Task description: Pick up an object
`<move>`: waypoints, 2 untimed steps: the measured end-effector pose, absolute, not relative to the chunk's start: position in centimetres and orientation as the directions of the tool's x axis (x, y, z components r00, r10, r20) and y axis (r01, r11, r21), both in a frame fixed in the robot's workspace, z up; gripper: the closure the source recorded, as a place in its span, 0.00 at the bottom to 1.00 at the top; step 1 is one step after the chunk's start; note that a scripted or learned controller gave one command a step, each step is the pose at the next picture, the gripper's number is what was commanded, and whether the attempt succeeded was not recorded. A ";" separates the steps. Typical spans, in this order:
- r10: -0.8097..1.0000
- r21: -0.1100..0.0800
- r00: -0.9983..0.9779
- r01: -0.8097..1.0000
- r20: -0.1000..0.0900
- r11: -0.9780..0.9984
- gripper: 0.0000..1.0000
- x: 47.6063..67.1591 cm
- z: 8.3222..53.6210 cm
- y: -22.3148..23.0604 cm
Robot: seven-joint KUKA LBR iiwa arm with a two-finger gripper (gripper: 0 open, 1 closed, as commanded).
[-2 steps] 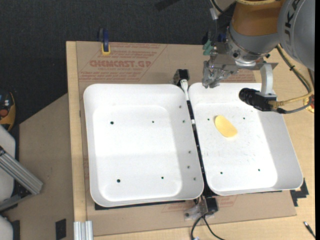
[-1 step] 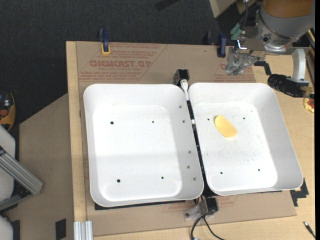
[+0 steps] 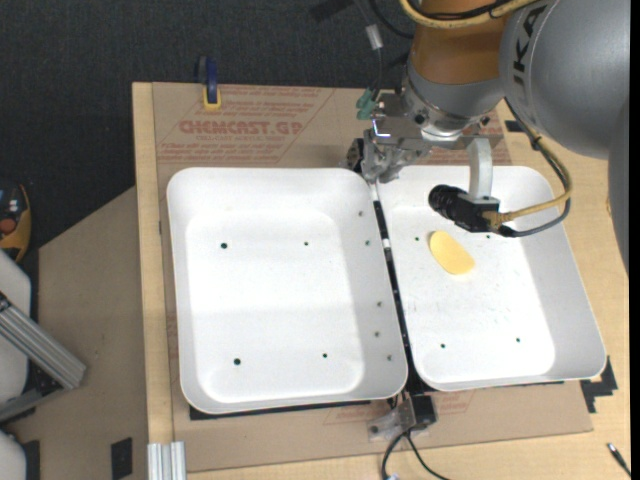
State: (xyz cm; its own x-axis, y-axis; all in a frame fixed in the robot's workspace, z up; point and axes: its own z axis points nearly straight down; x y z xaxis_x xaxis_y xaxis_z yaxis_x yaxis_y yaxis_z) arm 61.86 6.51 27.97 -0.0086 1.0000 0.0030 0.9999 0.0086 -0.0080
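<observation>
Dark speckled floor behind; brown cardboard sheet (image 3: 300, 118) on the bench, printed in red, reading roughly "CHEMCAST GP" with smaller lines under it too faint to read; a blue and yellow clamp (image 3: 209, 81) pinches its far edge.

Grey arm (image 3: 570, 58) with orange band enters from the upper right and covers the far right corner; part of a black "KUKA" mark shows on the grey shell, cut off.

Left bin (image 3: 200, 218): white, shallow, four small dark dots in its floor; broad open floor, rims free on every side.

Right bin (image 3: 560, 298): white, touching the left bin along the middle seam; near half of the floor open; far end crowded by the wrist, a black fitting (image 3: 458, 208) and its tan hose (image 3: 545, 210).

Gripper (image 3: 376, 164): hangs over the far end of the seam between the bins, near the rims; whether it is spread or closed, cannot tell; nothing seen in its grasp.

Yellow object (image 3: 453, 253): flat, oval, lying on the right bin floor, far half, just beside the black fitting; well apart from the gripper; open floor to its near side and right.
</observation>
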 end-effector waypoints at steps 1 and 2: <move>1.000 0.004 0.004 1.000 -0.002 -0.004 1.00 62.4 30.5 1.0; 1.000 0.006 0.005 1.000 -0.003 -0.005 1.00 63.0 33.7 -6.1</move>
State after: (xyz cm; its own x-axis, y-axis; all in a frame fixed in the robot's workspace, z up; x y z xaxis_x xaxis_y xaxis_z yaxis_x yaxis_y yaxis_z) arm 62.98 -6.08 33.68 0.0053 1.0000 -0.0029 1.0000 -0.0053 0.0061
